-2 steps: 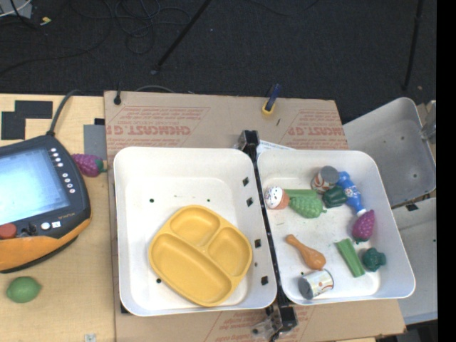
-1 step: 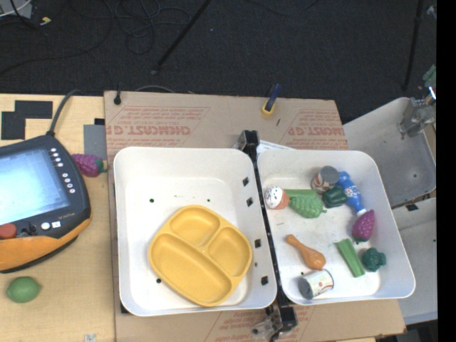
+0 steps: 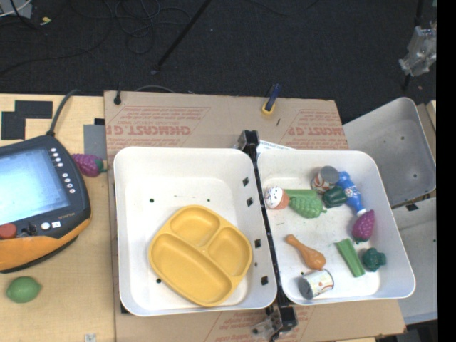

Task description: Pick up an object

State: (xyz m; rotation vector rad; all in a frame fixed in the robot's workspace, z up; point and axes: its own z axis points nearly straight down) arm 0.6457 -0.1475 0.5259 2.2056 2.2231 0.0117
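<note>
1. Gripper (image 3: 419, 52) sits top right, far from bins; finger state: cannot tell.
2. Target: drumstick (image 3: 306, 251), right bin (image 3: 394, 219), free space around.
3. Approach vertical, fingers across thin neck.

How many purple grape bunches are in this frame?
2. One bunch of grapes lies in the right bin, near its right wall. The other grape bunch sits on the bench, left of the left bin, beside the pendant.
</note>
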